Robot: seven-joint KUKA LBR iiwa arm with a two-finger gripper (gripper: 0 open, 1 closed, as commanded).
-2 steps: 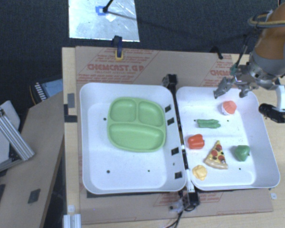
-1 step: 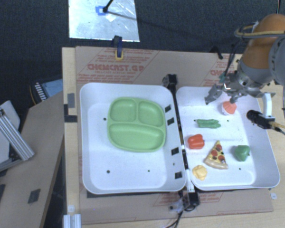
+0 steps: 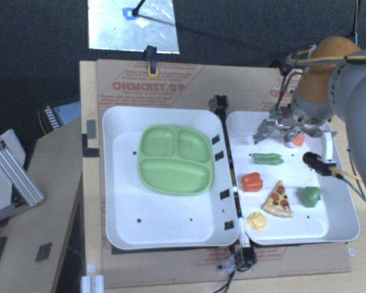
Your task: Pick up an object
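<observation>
From where I stand, the toy food in the right bin (image 3: 332, 224) looks untouched. Closest to me is a yellow piece (image 3: 256, 221) by the front rim. Just behind it lies a pizza slice (image 3: 279, 200), with a green lump (image 3: 310, 195) off to its side. Further back sit a red pepper (image 3: 251, 181) and then a green pod (image 3: 267, 159). The left bin (image 3: 122, 224) holds only a green divided plate (image 3: 174, 160).

I'd judge the pick as not yet made, since every piece rests on the bin floor and nothing is raised. The reach, the grasp and the lift all seem still to do.

At the far end of the right bin the end effector (image 3: 272, 130) hangs low. A small orange-red piece (image 3: 297, 141) lies just beside it and looks the likeliest target. I cannot tell whether the end effector is open or closed, and I see nothing caught in it.
</observation>
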